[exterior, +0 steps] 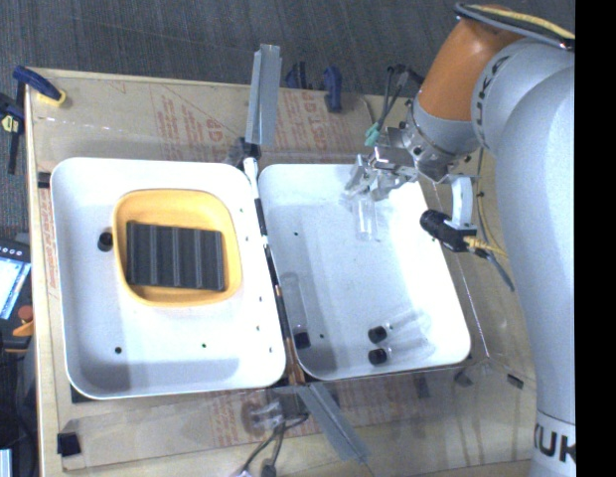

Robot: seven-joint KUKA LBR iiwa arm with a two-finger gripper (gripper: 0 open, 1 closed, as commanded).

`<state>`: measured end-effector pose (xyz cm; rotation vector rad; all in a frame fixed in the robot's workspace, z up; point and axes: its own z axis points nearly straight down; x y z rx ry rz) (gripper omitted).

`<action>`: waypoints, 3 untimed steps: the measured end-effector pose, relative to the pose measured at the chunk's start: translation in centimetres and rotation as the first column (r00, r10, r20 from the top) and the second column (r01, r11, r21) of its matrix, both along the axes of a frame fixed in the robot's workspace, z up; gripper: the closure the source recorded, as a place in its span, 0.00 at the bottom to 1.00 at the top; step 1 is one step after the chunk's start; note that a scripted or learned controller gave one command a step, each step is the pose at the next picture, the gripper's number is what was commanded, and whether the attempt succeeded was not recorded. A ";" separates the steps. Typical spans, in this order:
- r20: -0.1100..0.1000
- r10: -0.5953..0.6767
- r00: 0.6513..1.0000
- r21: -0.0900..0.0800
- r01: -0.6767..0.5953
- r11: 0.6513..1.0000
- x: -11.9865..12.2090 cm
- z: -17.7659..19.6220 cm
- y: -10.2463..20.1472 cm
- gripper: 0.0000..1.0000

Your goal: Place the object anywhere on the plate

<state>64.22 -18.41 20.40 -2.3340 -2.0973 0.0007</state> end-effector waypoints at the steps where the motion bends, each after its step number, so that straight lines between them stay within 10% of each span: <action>1: -0.003 0.221 0.975 0.000 -0.221 0.975 -2.0 -0.6 5.4 1.00; 2: 0.001 0.431 0.902 -0.002 -0.431 0.902 -2.6 2.8 12.6 1.00; 3: -0.001 0.671 0.742 0.000 -0.671 0.742 -2.6 -0.4 15.3 1.00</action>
